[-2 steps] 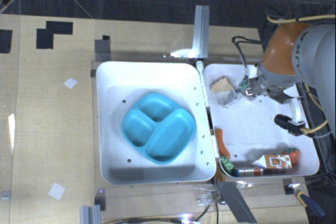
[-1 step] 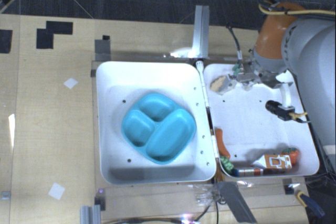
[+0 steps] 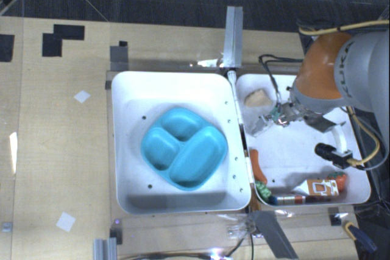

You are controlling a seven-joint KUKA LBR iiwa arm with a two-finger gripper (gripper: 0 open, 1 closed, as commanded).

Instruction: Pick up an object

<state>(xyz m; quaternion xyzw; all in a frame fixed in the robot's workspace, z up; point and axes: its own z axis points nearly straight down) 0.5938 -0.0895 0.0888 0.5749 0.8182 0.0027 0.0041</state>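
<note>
Gripper (image 3: 268, 120): low over the upper left part of the right bin, reaching in from the right; its metal end is small and blurred, and whether it is wide, narrow or holding something cannot be told.
Arm (image 3: 359, 70): grey casing with an orange band (image 3: 320, 70) just above the wrist; it enters at the right and slants down to the left over the right bin.
Cables (image 3: 274, 67): thin dark leads loop from the wrist over the far wall of the right bin; a yellow one runs along the top of the arm.
Beige lump (image 3: 256, 97): a pale, rounded item on the floor of the right bin near its far left corner, just up and left of the gripper; contact between the two cannot be told.
Orange item (image 3: 256, 166): a long, carrot-like piece lying along the left wall of the right bin, nearer the front.
Green item (image 3: 264, 192): small, at the front left corner, touching the orange piece's lower end.
Marker (image 3: 286, 198): dark, lying along the front wall.
Brown-and-orange packet (image 3: 324, 186): flat, at the front wall, right of the marker.
Black connector (image 3: 332, 154): with a yellow cable, over the right side of the bin.
Right bin (image 3: 286, 149): shallow, white.
Left bin (image 3: 131, 131): shallow, white, side by side with the right one.
Blue tray (image 3: 183, 146): three compartments, lying in the middle of the left bin.
Bench (image 3: 55, 149): light wood, with black tape marks (image 3: 61, 39) at the far left.
</note>
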